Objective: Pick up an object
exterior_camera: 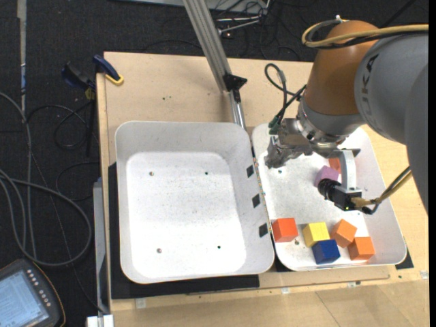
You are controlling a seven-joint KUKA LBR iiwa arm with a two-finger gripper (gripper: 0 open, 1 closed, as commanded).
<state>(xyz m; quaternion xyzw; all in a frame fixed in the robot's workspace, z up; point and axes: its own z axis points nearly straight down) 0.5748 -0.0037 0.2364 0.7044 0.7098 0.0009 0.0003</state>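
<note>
My gripper (275, 157) hangs low over the far left part of the right bin (300, 182), close to its left wall, with nothing seen in it. A pink block (327, 176) lies just right of it, with an orange piece (334, 163) partly hidden behind the wrist. Along the bin's near edge sit an orange cube (284, 229), a yellow cube (315, 233), a blue cube (325, 251) and two more orange cubes (345, 231) (361, 248). All of these lie well below the gripper in the view.
The left bin (136, 182) sits beside the right one, their walls touching. A metal pole (211, 46) slants across the bench's far side. The arm's bulky grey and orange wrist (340, 73) covers the right bin's far corner.
</note>
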